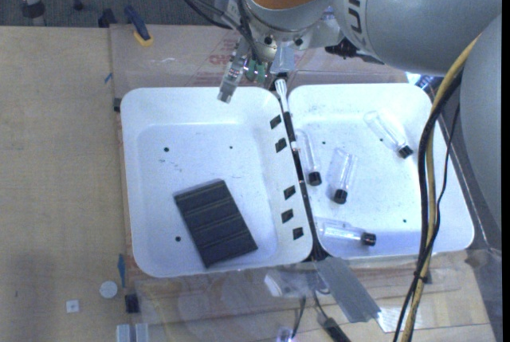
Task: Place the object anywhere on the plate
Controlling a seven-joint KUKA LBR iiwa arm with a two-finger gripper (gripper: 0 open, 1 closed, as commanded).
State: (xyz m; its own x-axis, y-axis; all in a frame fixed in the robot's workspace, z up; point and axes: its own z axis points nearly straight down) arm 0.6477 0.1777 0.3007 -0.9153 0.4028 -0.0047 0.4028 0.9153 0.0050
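My two-finger gripper (253,84) hangs over the left shallow white bin's (151,113) back rim, fingers spread, holding nothing. The dark ribbed rectangular plate (215,222) lies there. 4 clear plastic tubes with black caps (341,174) sit in the right bin (434,173).

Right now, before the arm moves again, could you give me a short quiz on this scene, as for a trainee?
1. True or false: the dark ribbed plate lies in the right bin.
2. How many clear tubes with black caps lie in the right bin?
3. Where is the gripper? A: above the far rim, near where the two bins meet. B: directly over the plate. C: over the near edge of the right bin.

Key:
1. False. It lies in the left bin.
2. Four.
3. A.
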